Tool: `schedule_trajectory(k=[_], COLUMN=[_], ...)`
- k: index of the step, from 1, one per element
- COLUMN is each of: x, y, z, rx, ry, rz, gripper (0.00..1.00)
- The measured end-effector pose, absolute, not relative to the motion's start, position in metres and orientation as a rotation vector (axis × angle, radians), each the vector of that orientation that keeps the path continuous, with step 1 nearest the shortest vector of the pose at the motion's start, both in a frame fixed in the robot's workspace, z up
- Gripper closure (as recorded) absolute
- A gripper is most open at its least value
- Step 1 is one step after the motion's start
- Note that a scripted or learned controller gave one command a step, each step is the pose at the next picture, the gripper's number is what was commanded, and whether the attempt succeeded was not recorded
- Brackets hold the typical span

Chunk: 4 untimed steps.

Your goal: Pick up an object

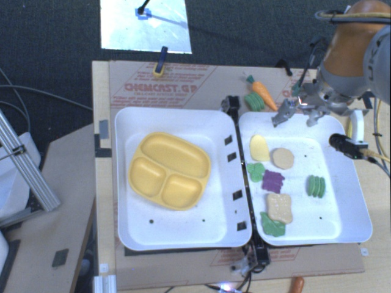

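The claw hangs open above the far edge of the right bin, holding nothing.

From where I stand, the grey arm comes in from the right, and its claw has two fingers spread well apart, with only air between them. They hover over the far rim of the right bin; I cannot tell if they touch it. The toy food lies in this bin: a yellow piece, a round tan piece, a purple piece, a slice of bread, small green pieces and a green bean pod. A carrot lies on the tabletop just behind the bin, near the claw. The left bin carries a yellow divided tray.
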<state>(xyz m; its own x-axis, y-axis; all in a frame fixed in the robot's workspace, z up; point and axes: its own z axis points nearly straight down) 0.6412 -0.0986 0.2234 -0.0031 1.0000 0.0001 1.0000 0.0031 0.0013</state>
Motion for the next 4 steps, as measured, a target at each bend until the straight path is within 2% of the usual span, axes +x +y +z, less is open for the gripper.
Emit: schedule_trajectory(k=[1, 2, 3, 4], x=[0.585, 0.548, 0.551, 0.551], y=[-0.096, -0.082, -0.083, -0.083], z=[0.102, 0.089, 0.101, 0.101], rx=[2.23, 2.224, 2.219, 2.22], ry=[2.23, 2.224, 2.22, 2.221], rz=[-0.012, -0.003, 0.004, 0.003], gripper=[0.0, 0.0, 1.0, 0.0])
